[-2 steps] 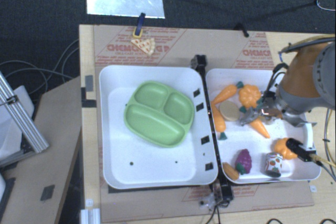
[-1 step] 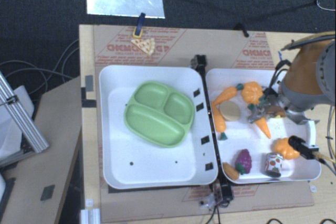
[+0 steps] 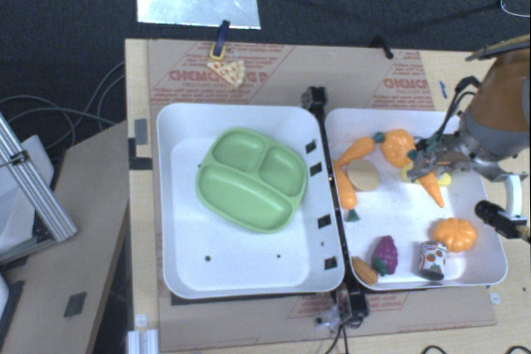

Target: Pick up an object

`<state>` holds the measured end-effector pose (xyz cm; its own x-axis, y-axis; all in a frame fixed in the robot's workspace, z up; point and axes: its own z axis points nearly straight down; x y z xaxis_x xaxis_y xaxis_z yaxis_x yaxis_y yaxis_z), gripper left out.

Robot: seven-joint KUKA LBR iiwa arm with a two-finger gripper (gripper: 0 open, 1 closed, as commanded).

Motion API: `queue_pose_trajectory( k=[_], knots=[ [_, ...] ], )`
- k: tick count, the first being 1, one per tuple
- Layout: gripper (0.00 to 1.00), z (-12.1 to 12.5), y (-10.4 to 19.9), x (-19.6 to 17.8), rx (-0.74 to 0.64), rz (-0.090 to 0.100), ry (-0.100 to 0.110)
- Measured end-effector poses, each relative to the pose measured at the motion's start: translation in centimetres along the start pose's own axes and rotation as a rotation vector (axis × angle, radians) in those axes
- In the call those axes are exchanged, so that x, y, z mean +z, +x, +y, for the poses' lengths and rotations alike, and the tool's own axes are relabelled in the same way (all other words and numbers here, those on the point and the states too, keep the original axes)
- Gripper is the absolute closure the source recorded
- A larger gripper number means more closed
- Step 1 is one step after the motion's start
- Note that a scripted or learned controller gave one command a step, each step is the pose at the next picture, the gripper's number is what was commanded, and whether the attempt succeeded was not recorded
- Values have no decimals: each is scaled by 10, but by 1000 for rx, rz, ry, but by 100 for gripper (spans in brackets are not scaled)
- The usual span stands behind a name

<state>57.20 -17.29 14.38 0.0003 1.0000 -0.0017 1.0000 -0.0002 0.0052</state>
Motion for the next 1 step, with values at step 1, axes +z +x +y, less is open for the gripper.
queue_pose_trajectory(
  k=[1],
  knots=[
    [100,-4,-7,-47,1,0,-1]
  ],
)
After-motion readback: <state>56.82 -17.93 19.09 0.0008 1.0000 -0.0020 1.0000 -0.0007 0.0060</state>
